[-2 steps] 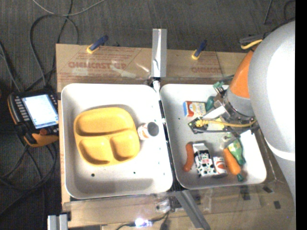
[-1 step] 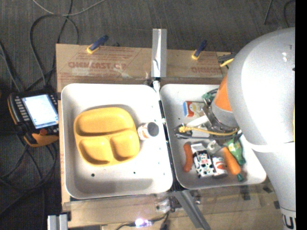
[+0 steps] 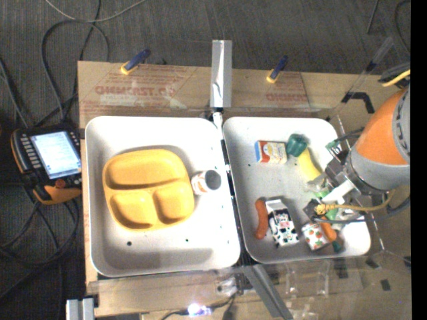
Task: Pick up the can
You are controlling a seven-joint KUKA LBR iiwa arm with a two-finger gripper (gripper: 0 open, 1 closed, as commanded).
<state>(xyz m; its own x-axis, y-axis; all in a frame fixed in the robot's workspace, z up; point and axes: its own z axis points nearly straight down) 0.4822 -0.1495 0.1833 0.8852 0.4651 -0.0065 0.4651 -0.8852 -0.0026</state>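
The can (image 3: pixel 207 181) lies on its side in the left bin (image 3: pixel 133 252), close to that bin's right wall and right beside the yellow divided tray (image 3: pixel 148 187). Its grey round end faces up toward the camera. My gripper (image 3: pixel 327 195) hangs low over the right side of the right bin (image 3: pixel 243 179), between a yellow banana (image 3: pixel 308 166) and a small printed box (image 3: pixel 313 236). It is far to the right of the can, with the wall between the bins in between.
The right bin holds a small white and orange carton (image 3: pixel 270 152), a green object (image 3: pixel 296 143), a red sausage (image 3: pixel 260 219), a black-and-white carton (image 3: pixel 283 225) and a carrot (image 3: pixel 329 233). A tablet (image 3: pixel 52 153) sits left of the bench.
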